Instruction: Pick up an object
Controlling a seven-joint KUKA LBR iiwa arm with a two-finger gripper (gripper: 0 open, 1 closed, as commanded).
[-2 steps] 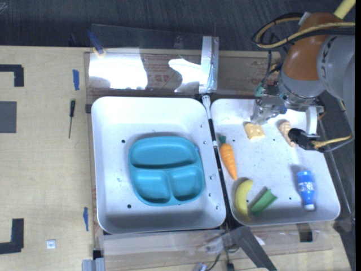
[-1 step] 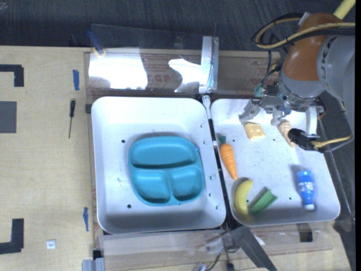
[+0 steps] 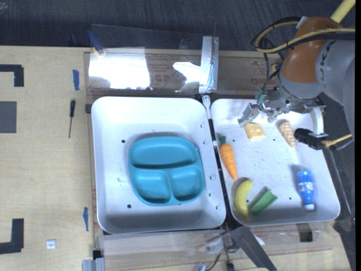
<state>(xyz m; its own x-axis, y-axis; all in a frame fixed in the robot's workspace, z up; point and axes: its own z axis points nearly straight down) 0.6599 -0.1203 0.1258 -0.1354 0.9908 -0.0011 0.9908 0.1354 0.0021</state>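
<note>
In the camera view, two shallow white bins are sitting side by side on the pale wooden bench point(image 3: 39, 168). The left white bin point(image 3: 107, 208) is carrying a blue plastic divided tray point(image 3: 164, 169), lying flat in the middle. The right white bin point(image 3: 330, 208) is holding the loose things that the task could be drawing from, scattered apart so that each can probably be reached singly: an orange toy carrot point(image 3: 228, 158) lying near the dividing wall, a yellow toy banana point(image 3: 242, 195) curving at the near edge, a green flat block point(image 3: 262, 201) touching the banana's right side, a blue-and-white small bottle point(image 3: 305, 188) lying on its side at the right, a yellow wedge like a piece of cheese point(image 3: 255, 131), and a tan ridged piece like a bread roll point(image 3: 287, 132).

The grey arm point(image 3: 338, 66) with its orange band point(image 3: 302, 58) is reaching in from the right, over the far corner of the right bin, with cables looping above the wrist. The gripper point(image 3: 264, 110) is hanging low at the bin's far side, just beyond the yellow wedge and near the tan piece. Its metal parts are blurring together from this slant, so whether it is wide or narrow I cannot tell, and nothing is visibly caught in it. The wedge is perhaps the nearest candidate, judging from the gripper's placing.
</note>
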